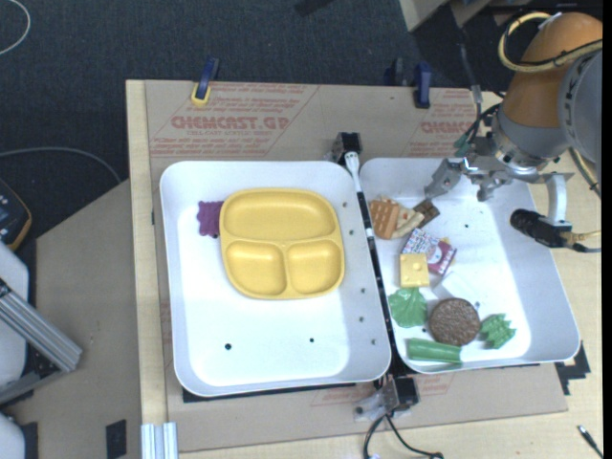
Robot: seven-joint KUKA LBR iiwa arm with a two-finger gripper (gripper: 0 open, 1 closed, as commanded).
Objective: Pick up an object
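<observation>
Worktop [143, 256] carries 2 white bins side by side. Starting at the left, the left bin [258, 352] holds a yellow divided plate [282, 240] with a small purple piece [207, 218] tucked against its left edge — nothing there looks like the present target.

Crossing the divider, the right bin [535, 285] has the clutter, all down its left half: a waffle-like piece [389, 217] at the top, a small white-and-red packet [427, 252] below it, a yellow cheese cube [414, 271], a green leafy piece [407, 308], a brown patty [452, 320], a green pod [433, 351] along the near rim and another green bit [497, 330] to the right.

Further right and up, the hand [466, 172] hovers over the bin's far end. Its fingers look spread fairly wide, with nothing between them — though the slant makes this hard to judge.

Nearest candidate, I'd say, is the waffle-like piece with a dark bit [426, 210] at its right end: it lies just left of and below the hand, its long axis running roughly left to right. The divider stands close on its left and the packet just below, so there's little room for a sloppy descent.
</observation>
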